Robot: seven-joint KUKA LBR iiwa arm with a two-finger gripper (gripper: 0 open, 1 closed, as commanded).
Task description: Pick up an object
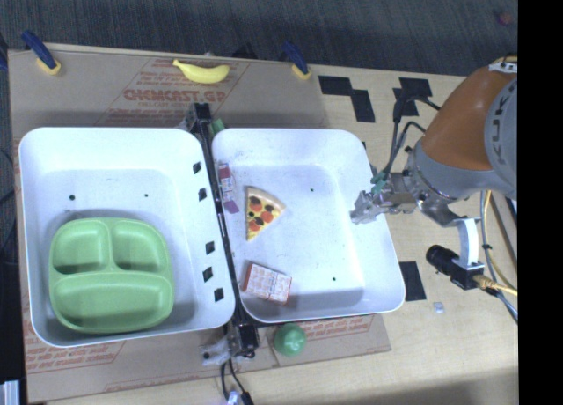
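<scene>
Two white bins side by side on a tabletop (457, 324). In the right bin (343, 157): a pizza slice toy (260, 211) near the centre, a small printed packet (266, 283) toward the front wall. In the left bin (53, 157): a green divided tray (110, 273). End effector (368, 207) at the right bin's right rim, apart from both objects; open or closed, impossible to tell.

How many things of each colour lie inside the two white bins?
Green: 1, the divided plate in the left bin
Yellow-orange: 1, the pizza slice in the right bin
Red-and-white: 1, the small packet in the right bin
Total: 3
</scene>
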